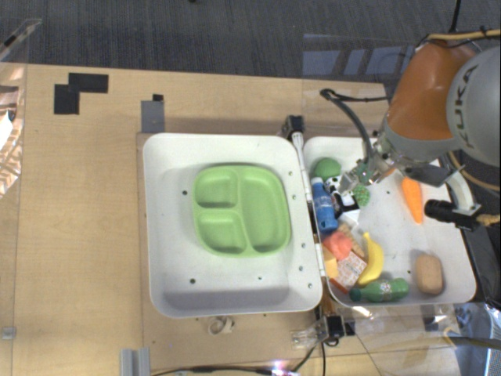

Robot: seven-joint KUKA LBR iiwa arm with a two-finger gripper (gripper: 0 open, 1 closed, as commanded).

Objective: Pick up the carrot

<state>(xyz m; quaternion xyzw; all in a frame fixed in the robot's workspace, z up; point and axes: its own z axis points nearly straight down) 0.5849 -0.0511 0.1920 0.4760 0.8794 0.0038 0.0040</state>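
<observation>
The carrot point(412, 200) is a short orange cone, widest at its top end and narrowing to a point toward the near side of the bench. It lies flat on the floor of the right bin point(454, 249), close to that bin's right wall, and nothing touches it.

Taking the carrot as the landmark: the gripper point(362, 175) sits to its left and slightly farther back, low over the bin's back-left part, with the grey and orange arm point(427, 92) rising behind it. Whether the gripper is released or clenched cannot be told, as the wrist and cables cover it.

Left of the carrot, past the gripper, lie a round green item point(326, 168) and a blue bottle point(322, 204) along the bin's left wall. Nearer the camera and to the left are a yellow banana point(373, 260) and a dark green vegetable point(383, 290). Straight toward the camera rests a brown potato point(428, 273).

Well to the carrot's left, the left bin point(168, 288) holds a green divided plate point(239, 210)
</observation>
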